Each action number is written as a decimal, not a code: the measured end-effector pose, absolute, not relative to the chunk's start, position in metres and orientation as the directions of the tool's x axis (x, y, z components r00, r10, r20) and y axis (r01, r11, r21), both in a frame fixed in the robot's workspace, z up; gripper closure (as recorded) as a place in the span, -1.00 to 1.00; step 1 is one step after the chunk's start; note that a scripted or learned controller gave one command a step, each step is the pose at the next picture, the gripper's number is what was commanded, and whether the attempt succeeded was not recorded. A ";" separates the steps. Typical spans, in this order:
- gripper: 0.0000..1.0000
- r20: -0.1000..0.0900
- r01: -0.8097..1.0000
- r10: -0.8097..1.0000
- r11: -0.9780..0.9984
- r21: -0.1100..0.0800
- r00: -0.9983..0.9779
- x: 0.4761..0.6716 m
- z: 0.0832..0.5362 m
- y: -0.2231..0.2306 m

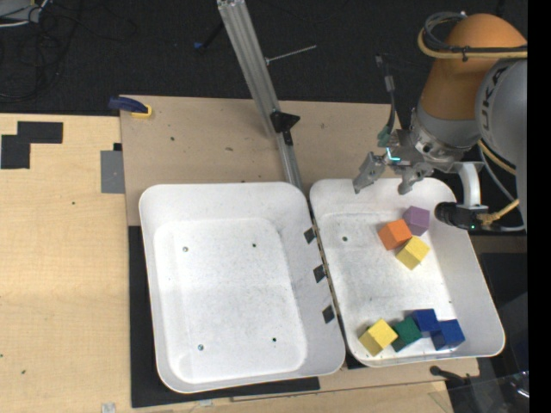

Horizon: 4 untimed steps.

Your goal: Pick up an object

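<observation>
My gripper [389, 177] hangs over the far edge of the right bin [362, 269], its two fingers spread open with nothing between them. Below and to its right lie an orange cube [395, 233], a purple cube [417, 219] and a yellow cube [412, 252], bunched together. At the bin's near edge sit another yellow cube [377, 336], a green cube [405, 331] and two blue cubes [435, 327]. The gripper stands apart from all of them.
The left bin [228, 282] lies beside the right one, joined by black clips [317, 272]. A slanted aluminium rail [258, 80] rises behind the bins. A blue-and-yellow clamp [129, 106] rests at the bench's far left.
</observation>
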<state>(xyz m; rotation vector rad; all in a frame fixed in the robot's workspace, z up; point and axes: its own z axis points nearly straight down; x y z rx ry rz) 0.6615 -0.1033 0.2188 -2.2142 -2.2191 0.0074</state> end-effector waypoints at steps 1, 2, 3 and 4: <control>-1.00 0.000 1.000 1.000 0.004 -0.003 -0.004 0.662 0.222 -0.103; -1.00 0.001 1.000 1.000 0.001 -0.010 -0.001 0.656 0.158 -0.102; -1.00 0.001 1.000 1.000 0.005 -0.009 -0.005 0.664 0.101 -0.099; -1.00 0.000 1.000 1.000 0.005 -0.004 -0.005 0.664 0.090 -0.098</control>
